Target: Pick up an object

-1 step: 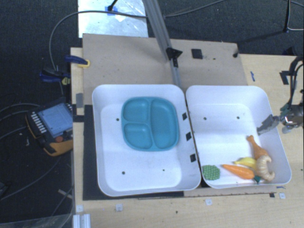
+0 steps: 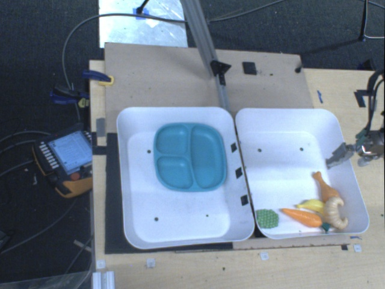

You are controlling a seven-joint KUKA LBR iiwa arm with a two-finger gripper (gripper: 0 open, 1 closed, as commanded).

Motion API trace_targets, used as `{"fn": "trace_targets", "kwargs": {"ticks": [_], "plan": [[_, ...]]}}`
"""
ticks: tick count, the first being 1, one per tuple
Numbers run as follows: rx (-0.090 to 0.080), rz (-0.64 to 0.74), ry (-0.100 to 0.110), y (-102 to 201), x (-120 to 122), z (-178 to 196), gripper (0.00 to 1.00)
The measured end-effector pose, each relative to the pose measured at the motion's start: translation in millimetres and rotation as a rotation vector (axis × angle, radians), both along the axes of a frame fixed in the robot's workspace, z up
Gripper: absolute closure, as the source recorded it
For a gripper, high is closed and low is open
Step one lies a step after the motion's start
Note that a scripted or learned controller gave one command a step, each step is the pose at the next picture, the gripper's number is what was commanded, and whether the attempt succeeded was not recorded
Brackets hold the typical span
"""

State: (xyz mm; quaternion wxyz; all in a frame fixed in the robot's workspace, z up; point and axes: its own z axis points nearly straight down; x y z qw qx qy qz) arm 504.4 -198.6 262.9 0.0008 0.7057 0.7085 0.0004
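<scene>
Orange carrot [image 2: 302,217], yellow banana [image 2: 311,205], drumstick [image 2: 325,188], tan curled piece [image 2: 337,212] and green lump [image 2: 267,218] crowd the right bin's [image 2: 283,137] near right corner. My claw [image 2: 352,151] hovers at that bin's right rim, its state unclear. A blue plate [image 2: 190,156] sits in the left bin [image 2: 135,179].

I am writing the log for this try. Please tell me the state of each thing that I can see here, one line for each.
Claw: over the right bin's right rim, holding nothing.
Blue plate: flat in the left bin, nothing on it.
Carrot: lying in the right bin's near corner.
Banana: lying behind the carrot.
Green piece: alone by the near wall.
</scene>
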Motion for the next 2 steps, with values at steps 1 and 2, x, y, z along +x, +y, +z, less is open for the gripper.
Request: {"fn": "trace_targets", "kwargs": {"ticks": [1, 2], "plan": [[0.001, -0.003, 0.003, -3.1, -3.6, -42.8, 0.00], [0.002, -0.003, 0.005, -2.4, -6.3, -105.4, 0.00]]}}
